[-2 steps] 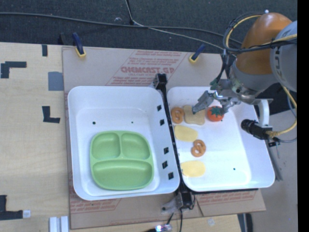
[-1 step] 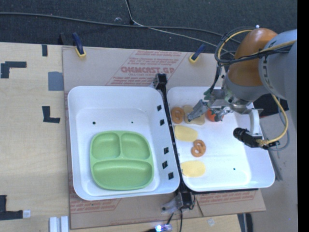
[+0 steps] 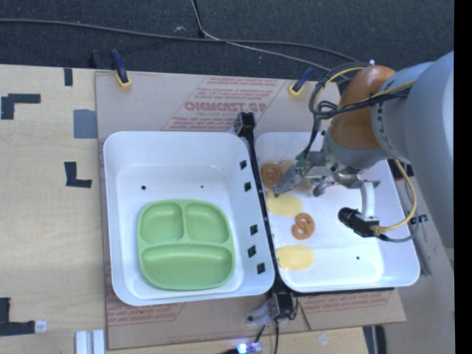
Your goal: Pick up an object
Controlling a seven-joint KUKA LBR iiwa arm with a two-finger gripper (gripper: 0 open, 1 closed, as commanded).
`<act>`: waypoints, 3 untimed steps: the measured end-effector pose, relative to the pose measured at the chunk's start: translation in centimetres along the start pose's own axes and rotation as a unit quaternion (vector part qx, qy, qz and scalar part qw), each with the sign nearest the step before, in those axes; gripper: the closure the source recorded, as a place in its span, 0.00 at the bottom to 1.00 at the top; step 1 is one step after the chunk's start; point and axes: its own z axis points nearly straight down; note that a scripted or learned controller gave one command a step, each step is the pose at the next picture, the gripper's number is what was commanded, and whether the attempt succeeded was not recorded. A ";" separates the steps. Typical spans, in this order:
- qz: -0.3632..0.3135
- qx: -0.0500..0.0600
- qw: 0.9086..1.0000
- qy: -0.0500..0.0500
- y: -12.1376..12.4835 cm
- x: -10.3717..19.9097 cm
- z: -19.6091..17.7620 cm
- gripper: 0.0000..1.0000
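In the right bin (image 3: 383, 268), a brown pretzel-shaped piece (image 3: 271, 173) lies near the left wall. A pale yellow flat piece (image 3: 283, 206) sits just below it, then a second brown pretzel piece (image 3: 302, 227) and another yellow flat piece (image 3: 295, 257). My gripper (image 3: 302, 186) hangs over the upper middle of this bin, open. One finger (image 3: 285, 186) points down-left, just right of the upper pretzel and above the yellow piece. Nothing shows between the fingers.
The left bin (image 3: 125, 161) holds a green divided plate (image 3: 186, 243). A black divider with clips (image 3: 253, 198) runs between the bins. A black fitting with a yellow cable (image 3: 358, 222) hangs from the arm over the right bin. The arm's bulk covers the bin's upper right.
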 end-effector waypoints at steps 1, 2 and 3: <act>-0.001 -0.001 1.000 0.000 0.1 0.1 -1.3 1.00; 0.000 -0.004 1.000 0.000 0.7 -0.6 -6.9 1.00; 0.000 -0.004 1.000 0.000 0.8 -0.5 -10.4 1.00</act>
